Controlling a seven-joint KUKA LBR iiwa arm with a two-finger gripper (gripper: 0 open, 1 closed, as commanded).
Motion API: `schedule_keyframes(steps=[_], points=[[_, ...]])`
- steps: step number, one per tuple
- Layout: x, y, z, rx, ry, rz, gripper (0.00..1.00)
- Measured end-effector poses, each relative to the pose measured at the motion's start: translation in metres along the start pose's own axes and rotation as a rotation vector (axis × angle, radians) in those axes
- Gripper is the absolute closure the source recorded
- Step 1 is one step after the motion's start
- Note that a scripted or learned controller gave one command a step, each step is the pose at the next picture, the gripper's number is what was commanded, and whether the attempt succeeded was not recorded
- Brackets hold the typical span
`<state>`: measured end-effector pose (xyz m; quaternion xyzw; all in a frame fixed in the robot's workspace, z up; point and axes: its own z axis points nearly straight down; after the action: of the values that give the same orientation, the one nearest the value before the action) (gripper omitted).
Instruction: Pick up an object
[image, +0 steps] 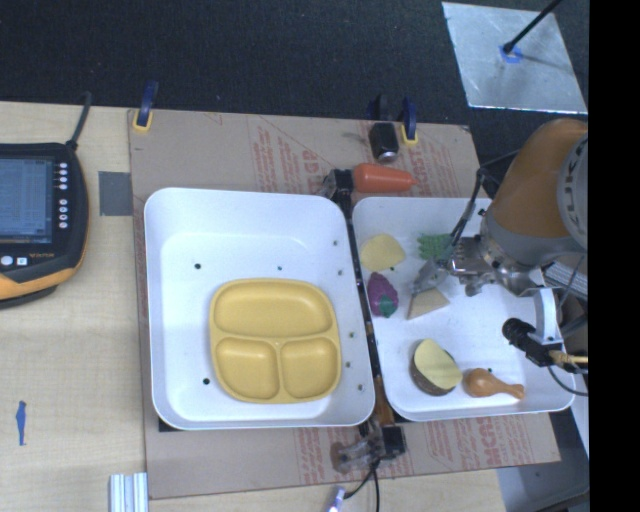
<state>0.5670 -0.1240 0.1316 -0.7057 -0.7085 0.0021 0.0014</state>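
The arm (545, 195) is grey with a broad orange band above the wrist. Metal silver fittings and thin black cables sit at its gripper (440, 275).

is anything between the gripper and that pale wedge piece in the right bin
Nothing visible does. The gripper sits just above the pale wedge in the right bin. The green leafy piece lies behind it and the purple piece off to the side, neither across the path.
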Motion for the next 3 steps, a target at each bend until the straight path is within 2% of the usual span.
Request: schedule_keyframes(steps=[1,2,3], points=[[-0.03,0.045,0.04,-0.002,0.001,0.0,0.0],[-0.001,0.09,0.039,-0.003,0.002,0.0,0.0],[-0.002,0.09,0.029,-0.001,0.002,-0.004,1.0]])
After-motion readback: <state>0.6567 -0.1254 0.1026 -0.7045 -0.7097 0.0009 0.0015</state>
